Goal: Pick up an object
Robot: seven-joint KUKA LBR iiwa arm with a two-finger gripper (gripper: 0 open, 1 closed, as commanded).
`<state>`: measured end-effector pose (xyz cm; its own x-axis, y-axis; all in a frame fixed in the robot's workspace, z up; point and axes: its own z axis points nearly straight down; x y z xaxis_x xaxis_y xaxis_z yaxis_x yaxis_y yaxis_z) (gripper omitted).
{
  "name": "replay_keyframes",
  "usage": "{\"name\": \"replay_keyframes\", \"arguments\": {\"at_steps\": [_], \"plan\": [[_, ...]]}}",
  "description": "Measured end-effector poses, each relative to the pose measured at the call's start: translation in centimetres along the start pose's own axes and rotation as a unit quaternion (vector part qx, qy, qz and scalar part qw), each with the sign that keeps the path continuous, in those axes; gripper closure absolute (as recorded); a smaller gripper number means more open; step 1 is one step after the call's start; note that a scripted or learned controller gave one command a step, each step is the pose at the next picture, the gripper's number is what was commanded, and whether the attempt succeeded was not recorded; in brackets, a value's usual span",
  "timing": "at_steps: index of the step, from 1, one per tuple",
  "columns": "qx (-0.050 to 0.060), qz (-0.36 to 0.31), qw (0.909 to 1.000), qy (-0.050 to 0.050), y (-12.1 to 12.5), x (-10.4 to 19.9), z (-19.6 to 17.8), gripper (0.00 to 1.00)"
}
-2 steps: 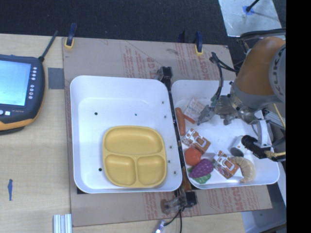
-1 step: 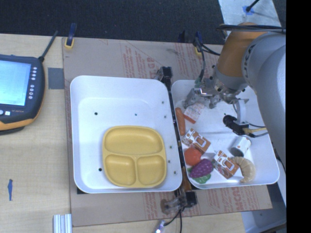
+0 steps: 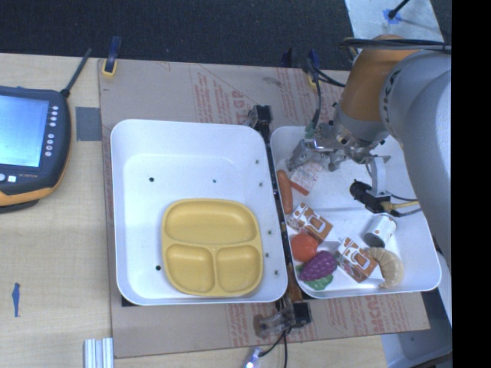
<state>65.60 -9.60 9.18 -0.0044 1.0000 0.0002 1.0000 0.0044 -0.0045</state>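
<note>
The gripper (image 3: pixel 311 153), its grasp unclear, hangs over the right bin (image 3: pixel 414 278) of toy food; the left bin (image 3: pixel 138 152) holds a yellow tray (image 3: pixel 212 246).

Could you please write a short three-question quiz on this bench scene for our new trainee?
1. True or false: the yellow plastic divided plate lies in the left white bin.
2. Which object lies nearest the dividing wall between the bins? A) the long orange toy carrot B) the tan toy croissant C) the small white cup
3. Fill in: the purple toy grape bunch sits just below the red-orange toy ____.

Key:
1. True.
2. A; the carrot lies along the left edge of the right white bin.
3. Tomato.

The arm's hand is over the far end of the right bin.
</note>
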Motion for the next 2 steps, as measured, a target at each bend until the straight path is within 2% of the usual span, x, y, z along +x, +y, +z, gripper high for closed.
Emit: {"name": "replay_keyframes", "arguments": {"at_steps": [1,2], "plan": [[0.0,0.0,1.0,0.0,0.0,0.1,0.0,0.0],[0.001,-0.001,1.0,0.0,0.0,0.1,-1.0,1.0]]}}
